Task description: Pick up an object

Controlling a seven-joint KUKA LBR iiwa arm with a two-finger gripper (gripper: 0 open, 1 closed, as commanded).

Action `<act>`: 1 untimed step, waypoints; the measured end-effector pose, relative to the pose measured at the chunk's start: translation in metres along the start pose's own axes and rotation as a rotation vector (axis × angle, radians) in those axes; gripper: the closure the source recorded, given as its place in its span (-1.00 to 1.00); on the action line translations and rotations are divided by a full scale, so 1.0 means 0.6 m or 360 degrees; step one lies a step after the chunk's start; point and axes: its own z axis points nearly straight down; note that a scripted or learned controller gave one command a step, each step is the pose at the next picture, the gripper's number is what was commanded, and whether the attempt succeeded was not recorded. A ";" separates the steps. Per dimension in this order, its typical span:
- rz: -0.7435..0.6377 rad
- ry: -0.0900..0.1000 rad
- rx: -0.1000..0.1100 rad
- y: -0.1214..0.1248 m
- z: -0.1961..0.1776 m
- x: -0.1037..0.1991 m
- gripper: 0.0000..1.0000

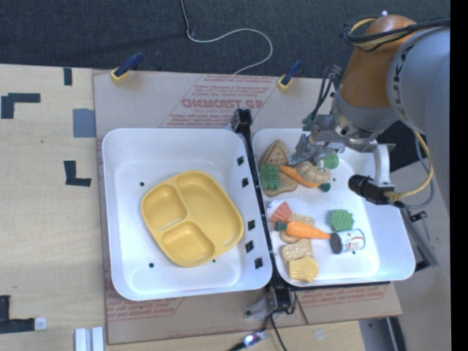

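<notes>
- Cardboard (219,104) covers our bench, bearing the left bin (128,269) and the right bin (391,265).
- We see the gripper (313,152) low over the right bin's far end; we cannot tell how its jaws stand.
- Just below the jaws lies a carrot (298,175) among toy foods.
- Nearer us from the jaws lies another carrot (307,231).
- Far left of the jaws sits a yellow tray (191,218).
</notes>
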 end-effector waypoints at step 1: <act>-0.0001 0.0001 -0.0005 0.003 -0.032 -0.007 1.00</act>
